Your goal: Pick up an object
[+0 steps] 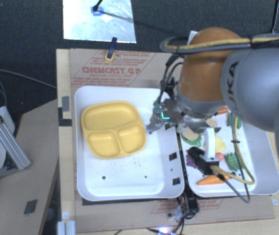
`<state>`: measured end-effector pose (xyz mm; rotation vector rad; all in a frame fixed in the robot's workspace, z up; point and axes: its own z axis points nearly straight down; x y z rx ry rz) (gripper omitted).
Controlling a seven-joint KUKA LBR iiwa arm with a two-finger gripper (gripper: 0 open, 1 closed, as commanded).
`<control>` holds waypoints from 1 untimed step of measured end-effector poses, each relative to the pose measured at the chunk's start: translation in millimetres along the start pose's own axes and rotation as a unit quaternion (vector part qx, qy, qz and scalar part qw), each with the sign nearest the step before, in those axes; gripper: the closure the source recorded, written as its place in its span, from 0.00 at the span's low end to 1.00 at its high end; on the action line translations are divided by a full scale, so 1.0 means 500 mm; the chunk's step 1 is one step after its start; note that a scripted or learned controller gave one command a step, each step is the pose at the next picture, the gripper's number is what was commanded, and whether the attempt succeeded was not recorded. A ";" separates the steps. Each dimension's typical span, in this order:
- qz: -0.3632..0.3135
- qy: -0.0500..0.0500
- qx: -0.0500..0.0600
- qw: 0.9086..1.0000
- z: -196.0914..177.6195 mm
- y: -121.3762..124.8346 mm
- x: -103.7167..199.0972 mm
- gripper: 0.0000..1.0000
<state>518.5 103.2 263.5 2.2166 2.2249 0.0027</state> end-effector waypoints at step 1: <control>-0.001 0.000 -0.003 1.000 -0.054 0.109 0.049 0.00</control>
